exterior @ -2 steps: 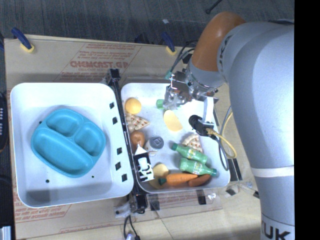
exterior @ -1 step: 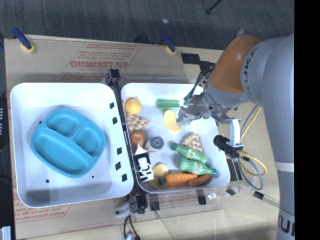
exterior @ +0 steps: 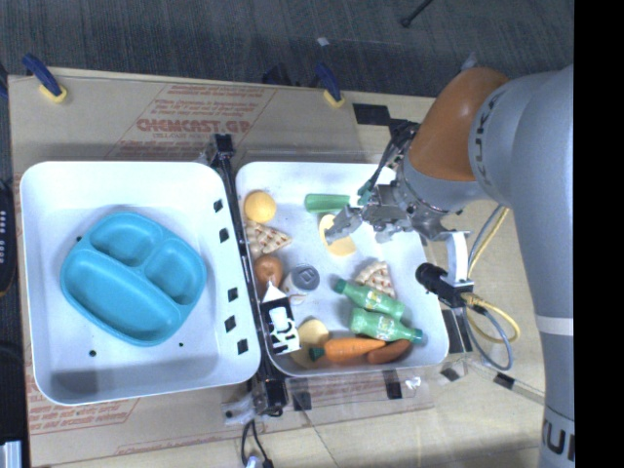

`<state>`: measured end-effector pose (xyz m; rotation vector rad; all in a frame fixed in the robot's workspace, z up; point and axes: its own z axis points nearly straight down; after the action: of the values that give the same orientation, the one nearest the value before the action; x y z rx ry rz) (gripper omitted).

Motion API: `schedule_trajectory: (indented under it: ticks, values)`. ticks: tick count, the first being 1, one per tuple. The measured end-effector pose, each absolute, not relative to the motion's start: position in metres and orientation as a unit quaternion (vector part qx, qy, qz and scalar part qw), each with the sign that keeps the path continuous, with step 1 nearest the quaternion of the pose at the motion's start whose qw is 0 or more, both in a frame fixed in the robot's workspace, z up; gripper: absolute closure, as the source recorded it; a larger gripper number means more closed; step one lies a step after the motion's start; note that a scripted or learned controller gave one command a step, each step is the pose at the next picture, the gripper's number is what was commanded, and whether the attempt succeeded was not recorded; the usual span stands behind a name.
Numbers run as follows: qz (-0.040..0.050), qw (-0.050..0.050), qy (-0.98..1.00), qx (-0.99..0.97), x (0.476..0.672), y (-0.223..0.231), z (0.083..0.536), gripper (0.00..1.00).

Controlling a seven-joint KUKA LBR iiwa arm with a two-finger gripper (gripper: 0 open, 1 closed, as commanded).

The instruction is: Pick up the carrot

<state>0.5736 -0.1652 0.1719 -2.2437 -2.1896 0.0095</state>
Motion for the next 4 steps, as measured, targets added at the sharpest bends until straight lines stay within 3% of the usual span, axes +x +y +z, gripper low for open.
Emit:
schedule_trajectory:
  ticks: [1,2,3,4]
  values:
    - [0.003,0.003,-0.682,-0.732,0.581,-0.161,0.09,0.0]
    - [0.004,0.004,-0.685,-0.729,0.582,-0.16,0.101,1.0]
    - [0.0042,0.004,-0.685,-0.729,0.582,-0.161,0.101,0.0]
    - [0.0049,0.005,-0.687,-0.727,0.582,-0.16,0.111,1.0]
